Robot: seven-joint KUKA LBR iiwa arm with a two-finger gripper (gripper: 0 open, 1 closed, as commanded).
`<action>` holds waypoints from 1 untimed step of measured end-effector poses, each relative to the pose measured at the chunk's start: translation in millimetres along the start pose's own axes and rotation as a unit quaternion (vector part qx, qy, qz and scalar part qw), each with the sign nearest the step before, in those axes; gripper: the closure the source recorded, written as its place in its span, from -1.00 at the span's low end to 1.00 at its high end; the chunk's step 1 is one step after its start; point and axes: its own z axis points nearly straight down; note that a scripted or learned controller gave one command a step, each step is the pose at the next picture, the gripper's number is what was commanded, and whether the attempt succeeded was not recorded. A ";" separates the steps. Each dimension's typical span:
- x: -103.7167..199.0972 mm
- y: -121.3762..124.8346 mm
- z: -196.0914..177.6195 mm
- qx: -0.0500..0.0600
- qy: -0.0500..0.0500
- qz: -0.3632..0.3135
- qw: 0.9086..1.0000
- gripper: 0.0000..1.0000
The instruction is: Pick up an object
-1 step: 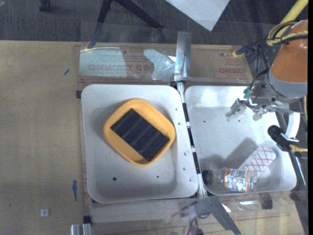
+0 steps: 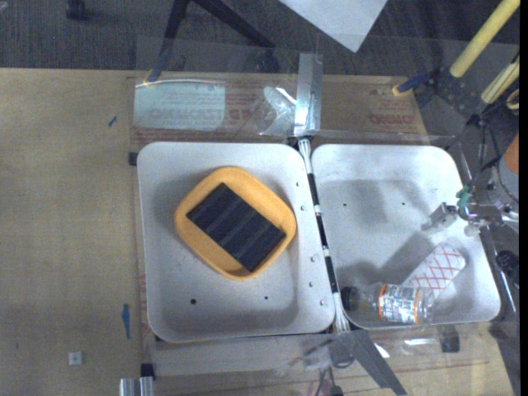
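Hovering at right edge of frame, gripper [image 2: 452, 213] jaw state unclear, nothing visibly held. Risking slip on clear bottle [image 2: 396, 302] lower right: round, against bin wall [image 2: 429, 318].

my worktop [image 2: 66, 188] is tan wood. two shallow white bins sit side by side on it, toward its right side: the left bin [image 2: 161, 299] and the right bin [image 2: 363, 167], their inner walls touching. behind them, toward the far edge, a clear plastic sheet [image 2: 180, 106] lies flat.
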 end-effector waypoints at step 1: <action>19.2 -35.8 57.7 -0.003 -0.001 -0.032 0.999 -1.00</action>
